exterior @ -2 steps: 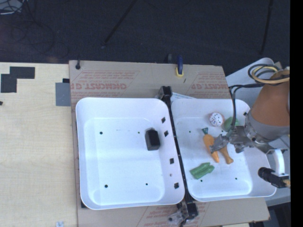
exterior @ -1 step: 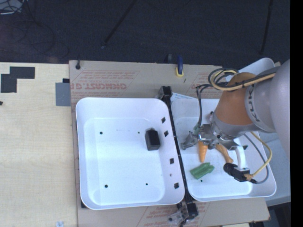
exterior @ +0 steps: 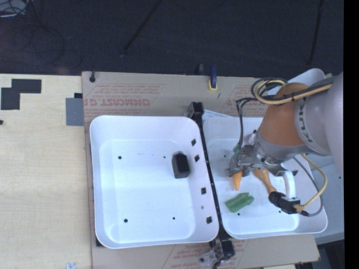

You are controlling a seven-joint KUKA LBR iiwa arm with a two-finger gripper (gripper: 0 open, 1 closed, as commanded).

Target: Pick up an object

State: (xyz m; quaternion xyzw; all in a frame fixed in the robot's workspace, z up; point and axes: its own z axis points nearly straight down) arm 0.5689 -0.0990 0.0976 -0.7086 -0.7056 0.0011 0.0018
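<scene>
My gripper (exterior: 238, 166) is low in the right bin (exterior: 314, 226), near its left wall. A small orange carrot-shaped piece (exterior: 236, 180) pokes out just below the gripper and touches or nearly touches it; I cannot tell whether it is held. A second orange piece (exterior: 262, 176) lies to the right of it, partly under the wrist. A green oblong object (exterior: 239, 202) lies on the bin floor a little nearer the front, apart from the gripper. A black blocky object (exterior: 180, 165) rests in the left bin (exterior: 112, 217), near its right side.
The divider between the two bins (exterior: 208, 178) runs just left of the gripper, with small black clips along it. The arm's orange band and grey body (exterior: 291, 128) cover the back right of the right bin.
</scene>
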